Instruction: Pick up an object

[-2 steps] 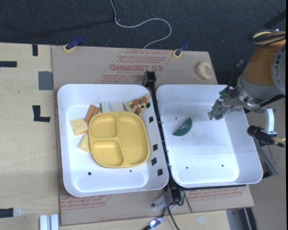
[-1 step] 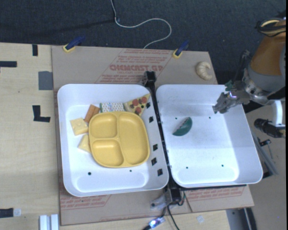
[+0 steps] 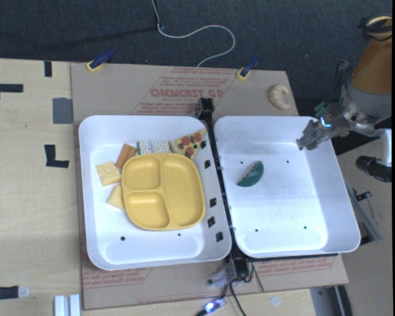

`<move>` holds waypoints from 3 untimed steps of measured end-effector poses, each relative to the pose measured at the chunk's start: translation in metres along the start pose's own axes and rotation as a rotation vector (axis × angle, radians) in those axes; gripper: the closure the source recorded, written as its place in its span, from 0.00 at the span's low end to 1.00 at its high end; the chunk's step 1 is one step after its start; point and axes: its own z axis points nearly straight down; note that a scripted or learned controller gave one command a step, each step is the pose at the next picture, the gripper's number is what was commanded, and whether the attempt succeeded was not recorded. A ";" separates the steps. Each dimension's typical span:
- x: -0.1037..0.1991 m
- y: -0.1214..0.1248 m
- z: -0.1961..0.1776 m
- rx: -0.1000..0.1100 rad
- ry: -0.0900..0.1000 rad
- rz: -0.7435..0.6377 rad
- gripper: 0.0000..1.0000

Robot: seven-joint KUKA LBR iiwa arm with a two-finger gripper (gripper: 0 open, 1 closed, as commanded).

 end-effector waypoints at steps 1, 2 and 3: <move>0.052 0.009 0.010 0.003 0.001 -0.004 1.00; 0.100 0.014 0.001 0.002 0.002 -0.005 1.00; 0.160 0.018 0.010 0.004 0.001 -0.005 1.00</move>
